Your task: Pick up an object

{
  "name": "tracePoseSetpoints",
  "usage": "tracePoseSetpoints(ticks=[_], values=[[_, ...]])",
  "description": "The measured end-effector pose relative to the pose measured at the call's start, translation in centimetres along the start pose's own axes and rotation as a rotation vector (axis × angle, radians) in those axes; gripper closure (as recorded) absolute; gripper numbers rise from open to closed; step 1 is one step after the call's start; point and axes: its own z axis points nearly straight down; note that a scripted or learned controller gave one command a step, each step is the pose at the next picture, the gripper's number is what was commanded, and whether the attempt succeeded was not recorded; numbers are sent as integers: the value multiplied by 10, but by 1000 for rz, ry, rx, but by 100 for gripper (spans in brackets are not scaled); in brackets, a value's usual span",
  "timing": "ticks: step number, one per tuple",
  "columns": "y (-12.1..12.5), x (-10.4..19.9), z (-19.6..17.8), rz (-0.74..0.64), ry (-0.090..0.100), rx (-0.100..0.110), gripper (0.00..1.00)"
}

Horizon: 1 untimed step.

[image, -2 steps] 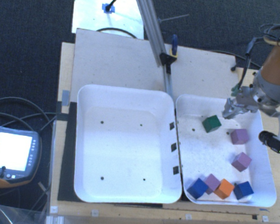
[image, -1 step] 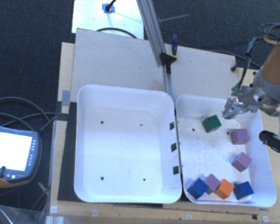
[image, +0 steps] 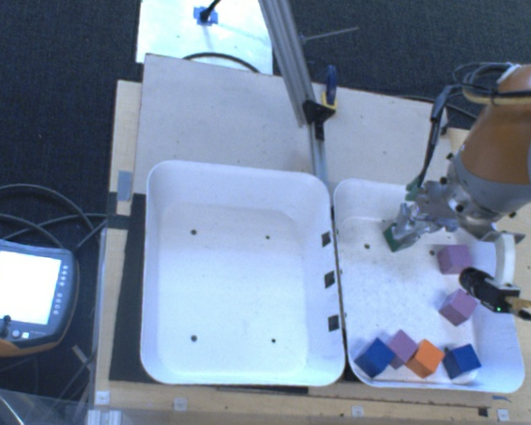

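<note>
Overhead, slanted view of the bench:
Arm: the grey KUKA arm (image: 523, 140) with its orange band enters from the right and bends down over the right bin.
Gripper: the gripper (image: 403, 233) sits low in the upper left part of the right bin (image: 351, 291), its tip close to the bin floor; whether the fingers are apart or together cannot be told at this angle, and a small green patch at the tip cannot be identified.
Right bin contents: a purple block (image: 452, 259) lies just right of the gripper; a second purple block (image: 457, 306) lies below it, near the right wall.
Front row: along the near wall sit a blue cube (image: 375, 356), a pale purple cube (image: 403, 347), an orange cube (image: 426, 358) and another blue cube (image: 461, 360), the first three touching or nearly so.
Left bin: the left bin (image: 163, 243) stands beside the right one, their rims meeting in the middle.
Surroundings: a teach pendant (image: 13, 298) with a lit screen lies on the dark floor at the left, its cables looping around it; a slanted metal pole (image: 287, 49) is clamped at the back of the bench.
</note>
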Motion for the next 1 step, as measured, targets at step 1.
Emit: tracePoseSetpoints(ticks=[1], values=[[-15,49,-11,-2,1,-3,100]])
